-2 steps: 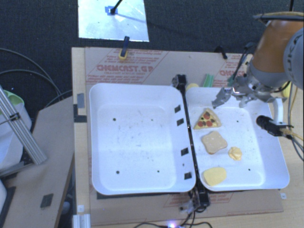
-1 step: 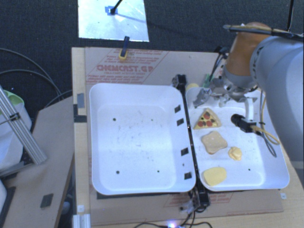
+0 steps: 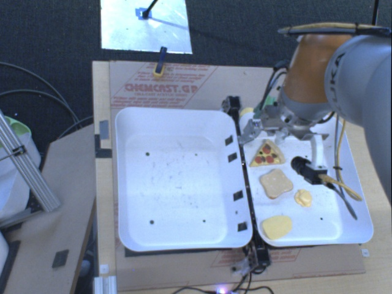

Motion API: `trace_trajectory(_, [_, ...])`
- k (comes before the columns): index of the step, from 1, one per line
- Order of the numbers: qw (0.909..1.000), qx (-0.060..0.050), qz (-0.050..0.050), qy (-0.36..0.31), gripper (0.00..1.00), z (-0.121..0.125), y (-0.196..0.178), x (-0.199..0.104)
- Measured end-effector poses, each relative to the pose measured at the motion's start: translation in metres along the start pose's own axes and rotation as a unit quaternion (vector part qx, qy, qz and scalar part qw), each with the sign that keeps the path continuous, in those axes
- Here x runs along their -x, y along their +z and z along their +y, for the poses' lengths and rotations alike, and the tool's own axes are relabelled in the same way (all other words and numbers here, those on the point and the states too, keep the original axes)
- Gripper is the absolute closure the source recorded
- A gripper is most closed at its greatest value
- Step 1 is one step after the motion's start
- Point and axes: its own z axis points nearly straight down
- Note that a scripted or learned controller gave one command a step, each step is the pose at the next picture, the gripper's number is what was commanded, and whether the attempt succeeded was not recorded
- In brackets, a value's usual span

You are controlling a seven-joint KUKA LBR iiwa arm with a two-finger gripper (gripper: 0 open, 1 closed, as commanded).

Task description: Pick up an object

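Note:
The right white bin (image 3: 349, 216) holds several toy foods. A pizza slice (image 3: 268, 154) with red toppings lies near the bin's back left. In front of it is a tan bread slice (image 3: 276, 183), and to the right of that a small yellow lump (image 3: 303, 197). A pale yellow oval piece (image 3: 277, 226) rests by the front wall. A small yellowish thing (image 3: 246, 111) peeks out at the back left corner, mostly hidden. My gripper (image 3: 252, 129) hangs low over the bin's back left, just left of and behind the pizza slice, close to the divider. Nothing shows in its grasp.
The left white bin (image 3: 177, 176) stands beside the right one, with black clips (image 3: 234, 158) along the shared wall. The grey arm with its orange band (image 3: 312, 66) covers the right bin's back. A shiny metal sheet (image 3: 146, 17) lies beyond the bins.

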Motion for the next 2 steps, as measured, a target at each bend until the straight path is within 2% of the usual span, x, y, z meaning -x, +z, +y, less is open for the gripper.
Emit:
trace_trajectory(1, [1.0000,-0.002,-0.003,0.007,0.00,0.038,0.106,0.082])
trace_trajectory(2, [1.0000,0.001,-0.002,0.004,1.00,0.039,0.089,0.078])
